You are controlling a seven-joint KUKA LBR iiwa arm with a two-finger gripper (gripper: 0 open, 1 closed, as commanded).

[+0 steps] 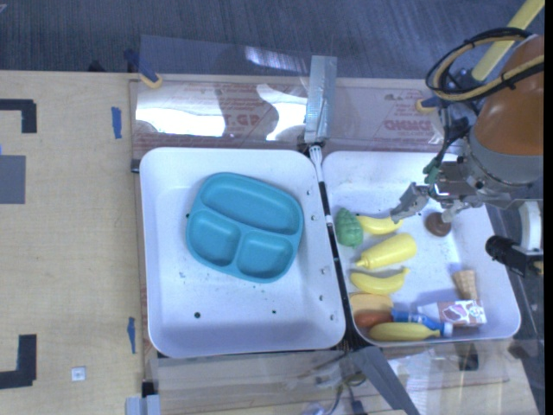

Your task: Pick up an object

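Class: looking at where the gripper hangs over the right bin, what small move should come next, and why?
Probably lower the gripper onto the small banana just below-left of it. It hangs above the toys with nothing between its fingers, and that banana lies nearest.

The left bin (164,318) is largely taken up by a blue divided plate (244,226); bare white floor is seen in front of the plate and along its left. Right of the plate, past the raised rim between the bins, the right bin (510,318) is crowded with toy food (386,253). Open floor is left only behind that cluster.
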